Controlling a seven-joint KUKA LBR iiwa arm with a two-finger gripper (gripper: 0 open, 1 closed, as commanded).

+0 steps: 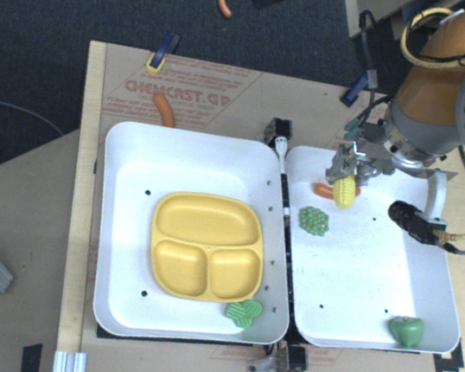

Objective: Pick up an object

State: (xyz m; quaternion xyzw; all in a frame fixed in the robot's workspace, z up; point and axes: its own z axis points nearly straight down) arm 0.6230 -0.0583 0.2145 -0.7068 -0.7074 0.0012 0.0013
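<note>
Pincer over the corn at the upper left of the right bin.

The gripper (345,174) hung just above a yellow corn cob (345,191); I could not tell its state. An orange piece (325,189) lay beside the cob, a green broccoli (313,221) below it, a green pepper (406,330) lower right. The left bin (124,207) held a yellow divided plate (205,247) and a green toy (243,312).

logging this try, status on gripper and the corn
Gripper low in right bin, at the corn. Grip unconfirmed. Carrot piece touching corn; broccoli close by.
</note>
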